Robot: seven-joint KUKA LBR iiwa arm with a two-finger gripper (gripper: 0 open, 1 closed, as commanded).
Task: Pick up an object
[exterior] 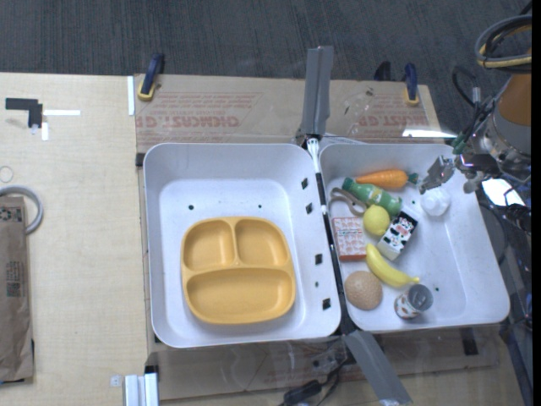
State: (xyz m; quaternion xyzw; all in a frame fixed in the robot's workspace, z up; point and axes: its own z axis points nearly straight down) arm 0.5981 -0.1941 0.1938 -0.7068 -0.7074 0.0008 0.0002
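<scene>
The claw (439, 174) was positioned over the far right corner of the right bin (473, 260); whether it was released or clenched could not be determined. A white ball (435, 201) lay just below it. A carrot (383, 178) lay near the far wall, with a green bottle (374, 195), lemon (375, 220), banana (389, 266) and small carton (398, 234) toward the bin's left side. The left bin (169, 227) contained a yellow divided plate (238, 270).
</scene>
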